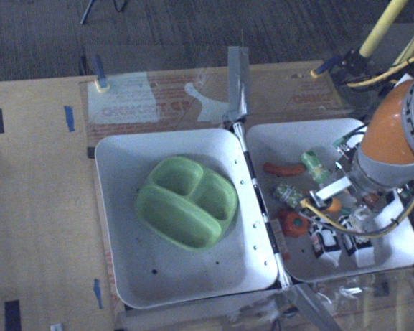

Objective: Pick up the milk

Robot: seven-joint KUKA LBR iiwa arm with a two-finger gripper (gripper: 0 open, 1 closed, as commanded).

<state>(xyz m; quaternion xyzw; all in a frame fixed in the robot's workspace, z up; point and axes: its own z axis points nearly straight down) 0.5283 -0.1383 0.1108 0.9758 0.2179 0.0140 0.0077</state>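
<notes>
The milk [327,244] looks like a small white carton with black patches, lying near the front wall of the right bin [291,136]. A similar white and black piece [363,250] lies just to its right; whether it is part of the same carton is unclear. The arm reaches in from the right, with its orange band [391,134] above the grey wrist. My gripper [352,220] hangs low over the bin, just above and between these two white pieces. A yellow cable loops in front of it and blurs the view there.
The right bin also holds a red sausage [284,168], a green bottle [313,164], a small green item [288,192], a red round fruit [294,223] and an orange piece [332,205]. A green divided plate [187,201] lies in the left bin [130,276].
</notes>
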